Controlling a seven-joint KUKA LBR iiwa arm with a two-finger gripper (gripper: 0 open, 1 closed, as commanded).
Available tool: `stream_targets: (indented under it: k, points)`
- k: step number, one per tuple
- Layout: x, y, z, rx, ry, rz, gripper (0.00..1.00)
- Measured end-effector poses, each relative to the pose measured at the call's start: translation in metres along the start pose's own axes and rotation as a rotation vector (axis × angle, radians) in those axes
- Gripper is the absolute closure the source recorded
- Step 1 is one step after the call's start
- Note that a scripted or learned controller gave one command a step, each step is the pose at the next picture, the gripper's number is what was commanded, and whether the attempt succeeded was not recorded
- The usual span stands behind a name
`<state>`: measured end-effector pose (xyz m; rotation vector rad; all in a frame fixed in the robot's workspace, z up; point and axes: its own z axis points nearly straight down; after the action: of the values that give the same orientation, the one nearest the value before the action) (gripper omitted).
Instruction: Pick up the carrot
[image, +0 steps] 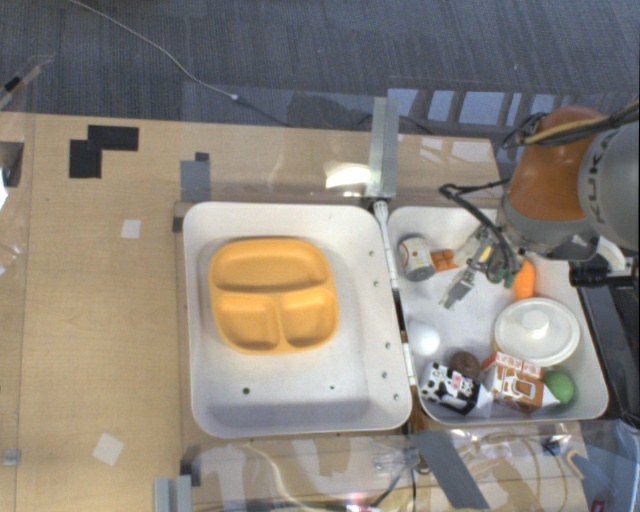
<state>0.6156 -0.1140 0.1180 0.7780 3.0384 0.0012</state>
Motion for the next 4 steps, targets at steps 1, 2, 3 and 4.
stream_targets:
  k: [1, 2, 3, 4]
  points:
    - [-0.022, 0.02, 0.007, -0.002, -0.005, 0.051, 0.0]
    - [-0.025, -0.024, -0.016, -0.001, -0.005, 0.367, 0.0]
    - [-0.015, -0.045, 0.021, -0.002, -0.006, 0.352, 0.0]
    - [0.01, -0.046, 0.02, 0.0, -0.001, 0.287, 0.0]
